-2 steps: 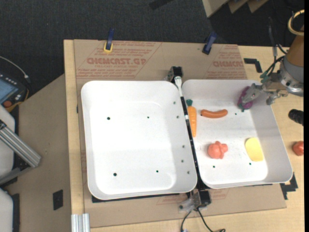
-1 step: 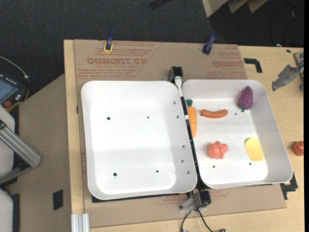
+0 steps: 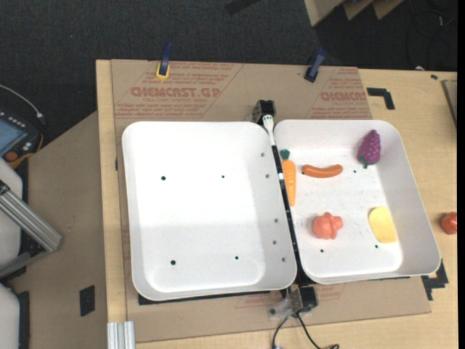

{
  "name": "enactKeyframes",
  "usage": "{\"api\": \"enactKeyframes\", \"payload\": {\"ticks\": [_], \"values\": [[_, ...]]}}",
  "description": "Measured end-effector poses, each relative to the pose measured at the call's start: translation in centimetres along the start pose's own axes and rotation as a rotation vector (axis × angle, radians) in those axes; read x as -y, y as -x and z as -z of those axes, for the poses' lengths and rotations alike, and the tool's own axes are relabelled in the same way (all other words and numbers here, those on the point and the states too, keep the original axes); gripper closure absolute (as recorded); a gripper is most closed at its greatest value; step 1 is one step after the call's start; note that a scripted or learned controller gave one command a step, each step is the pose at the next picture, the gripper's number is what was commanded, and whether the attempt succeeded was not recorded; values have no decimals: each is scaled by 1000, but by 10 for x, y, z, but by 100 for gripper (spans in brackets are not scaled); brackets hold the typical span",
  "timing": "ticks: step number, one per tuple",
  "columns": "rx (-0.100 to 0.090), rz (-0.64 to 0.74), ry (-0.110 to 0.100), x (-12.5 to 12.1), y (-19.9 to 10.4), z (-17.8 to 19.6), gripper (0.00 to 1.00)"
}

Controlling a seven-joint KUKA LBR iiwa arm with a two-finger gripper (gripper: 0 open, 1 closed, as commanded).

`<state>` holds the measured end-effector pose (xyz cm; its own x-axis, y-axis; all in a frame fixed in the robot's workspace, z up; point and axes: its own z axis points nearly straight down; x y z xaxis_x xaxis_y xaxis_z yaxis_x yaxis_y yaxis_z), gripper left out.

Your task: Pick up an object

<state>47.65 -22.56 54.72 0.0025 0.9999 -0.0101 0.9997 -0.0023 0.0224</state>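
Hand: can't tell if it's released or clenched, so I count nothing as held. Step: pre-grasp, target not yet picked.

I reach in from the right, so the right bin (image 3: 420, 217) is my near one, and all the candidates lie in it:
- lemon (image 3: 382, 224) nearest, close to the near wall
- grapes (image 3: 370, 147) up in the back corner
- red fruit (image 3: 327, 225) mid-bin, open all round
- sausage (image 3: 321, 170) beyond it
- carrot (image 3: 289, 181) farthest, tight against the divider wall; poor finger room

Next move, I'd say: go over the red fruit and descend straight. Left bin (image 3: 138, 195) is spare room. A small red piece (image 3: 449, 223) sits on the surface (image 3: 218, 86) outside the bin.
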Motion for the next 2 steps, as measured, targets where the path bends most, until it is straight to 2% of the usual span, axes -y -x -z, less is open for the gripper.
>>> {"api": "enactKeyframes", "payload": {"ticks": [1, 2], "values": [[-12, 10, -22, -3, -69, -11, 0], [-12, 11, -23, -3, -144, -10, 0]]}}
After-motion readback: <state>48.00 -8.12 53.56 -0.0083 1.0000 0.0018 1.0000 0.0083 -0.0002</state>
